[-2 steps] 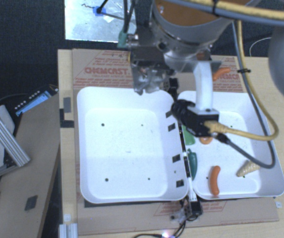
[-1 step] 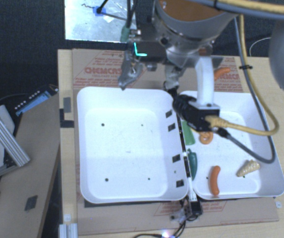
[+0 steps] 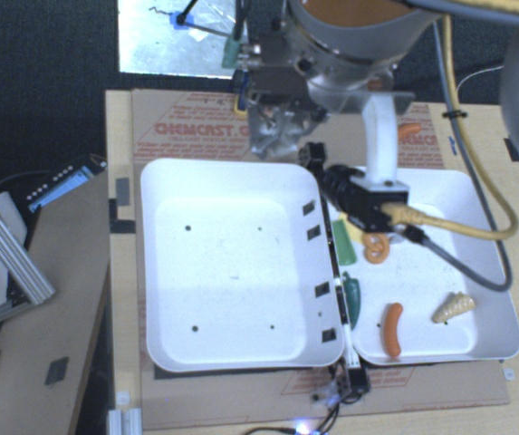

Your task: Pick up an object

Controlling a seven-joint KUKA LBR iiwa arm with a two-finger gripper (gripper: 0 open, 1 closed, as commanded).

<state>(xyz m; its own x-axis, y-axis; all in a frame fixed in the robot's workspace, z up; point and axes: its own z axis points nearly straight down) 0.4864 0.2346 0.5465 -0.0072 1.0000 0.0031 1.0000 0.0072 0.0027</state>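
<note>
Sausage [image 3: 392, 328]: slim, orange-red, lying lengthwise in right bin [image 3: 499, 333]

White bins [image 3: 232, 198] hold an orange sausage [image 3: 392, 328], beige cone [image 3: 453, 307] and green pieces [image 3: 342, 243].

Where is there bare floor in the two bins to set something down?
The left bin offers its whole floor, wall to wall. The right bin is crowded along its left wall by the green pieces, pretzel and sausage; a bare strip lies between sausage and shell-shaped piece.
</note>
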